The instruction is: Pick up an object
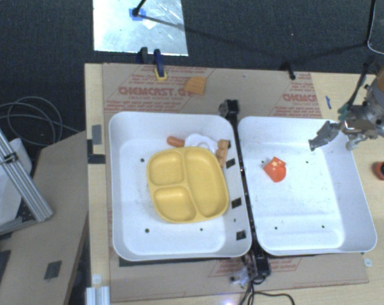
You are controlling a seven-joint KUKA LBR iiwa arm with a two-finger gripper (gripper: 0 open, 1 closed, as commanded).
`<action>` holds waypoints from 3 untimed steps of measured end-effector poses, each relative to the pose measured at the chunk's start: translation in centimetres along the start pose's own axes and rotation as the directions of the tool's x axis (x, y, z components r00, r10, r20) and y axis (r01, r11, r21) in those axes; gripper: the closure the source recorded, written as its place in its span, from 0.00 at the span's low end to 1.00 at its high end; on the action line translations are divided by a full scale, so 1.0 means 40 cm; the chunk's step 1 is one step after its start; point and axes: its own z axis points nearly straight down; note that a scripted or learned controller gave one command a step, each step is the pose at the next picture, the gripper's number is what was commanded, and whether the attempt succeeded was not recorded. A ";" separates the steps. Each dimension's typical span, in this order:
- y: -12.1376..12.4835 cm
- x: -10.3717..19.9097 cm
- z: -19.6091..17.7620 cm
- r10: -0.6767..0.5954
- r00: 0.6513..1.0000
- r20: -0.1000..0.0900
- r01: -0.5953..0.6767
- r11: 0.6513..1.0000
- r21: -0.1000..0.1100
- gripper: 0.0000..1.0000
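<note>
One loose object sits in the right bin: a small orange-red piece lying on the floor near that bin's left wall, well apart from the gripper, which hangs over the bin's upper right area with its two fingers spread apart and nothing between them. The left bin carries a yellow divided tray at its centre, with a small orange sausage-shaped item, a white piece and a tan peg-like item crowded just behind the tray's far edge. The likeliest failure, as I judge it, is a descent straight down from the present spot, closing the fingers on bare bin floor, since nothing lies beneath them. A reach for the orange-red piece risks nudging it against the nearby wall, because it looks small and low, and a slightly off-centre close may push it aside instead of trapping it. Going for the cluster in the left bin seems riskier again: those items touch or nearly touch the tray, so the fingers could catch the tray's rim or pinch two things at once.
</note>
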 end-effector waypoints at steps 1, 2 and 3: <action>-0.060 -0.063 0.193 0.005 1.000 -0.001 -0.005 1.000 0.007 0.00; 0.047 0.014 0.388 -0.005 1.000 -0.002 0.005 1.000 0.004 0.00; 0.125 0.081 0.464 -0.004 1.000 -0.001 0.004 1.000 -0.010 0.00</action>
